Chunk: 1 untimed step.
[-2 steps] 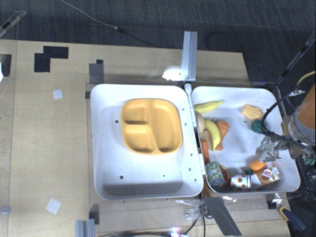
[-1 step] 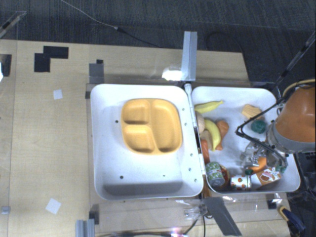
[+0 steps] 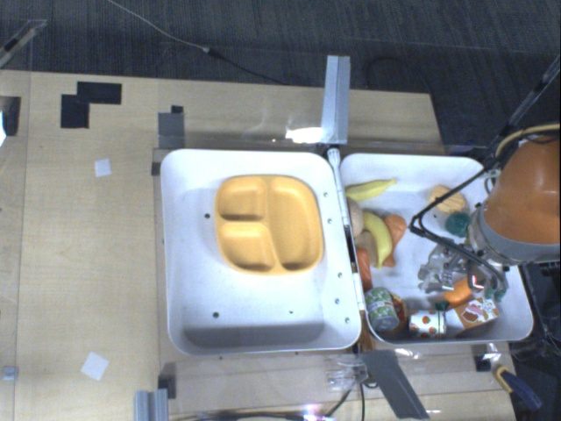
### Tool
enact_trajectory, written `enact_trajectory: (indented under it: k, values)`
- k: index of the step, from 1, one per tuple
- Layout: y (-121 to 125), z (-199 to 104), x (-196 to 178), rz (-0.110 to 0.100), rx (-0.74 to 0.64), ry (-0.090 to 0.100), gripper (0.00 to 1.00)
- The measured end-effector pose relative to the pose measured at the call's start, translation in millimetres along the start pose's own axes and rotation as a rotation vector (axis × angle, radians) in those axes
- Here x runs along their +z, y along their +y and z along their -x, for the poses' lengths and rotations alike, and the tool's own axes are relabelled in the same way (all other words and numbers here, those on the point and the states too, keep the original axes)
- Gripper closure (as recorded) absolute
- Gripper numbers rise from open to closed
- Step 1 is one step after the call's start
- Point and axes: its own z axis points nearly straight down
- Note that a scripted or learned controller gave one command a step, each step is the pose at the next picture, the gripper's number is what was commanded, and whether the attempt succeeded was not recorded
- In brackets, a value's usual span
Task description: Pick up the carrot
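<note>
My gripper point(image 3: 449, 274) is low in the right bin point(image 3: 412, 160), near its front right part, under the arm's orange band point(image 3: 526, 196). An orange piece point(image 3: 458, 294) that looks like the carrot lies right at the gripper's tip, partly hidden by it. I cannot tell whether the gripper has hold of it. Another orange item point(image 3: 397, 229) rests against a banana point(image 3: 377, 238) in the middle of the bin, well to the gripper's left.
The right bin also holds a second banana point(image 3: 370, 188), a green can point(image 3: 383, 308), a small can point(image 3: 427, 324), a red-orange carton point(image 3: 479, 312), a teal item point(image 3: 458, 224) and a tan item point(image 3: 449, 202). The left bin point(image 3: 188, 235) bears a yellow divided plate point(image 3: 267, 224).
</note>
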Motion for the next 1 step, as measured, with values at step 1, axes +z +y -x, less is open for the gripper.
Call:
enact_trajectory:
  k: [1]
  values:
    - [-17.1,2.7,6.4,-0.001,-0.144,0.002,1.0]
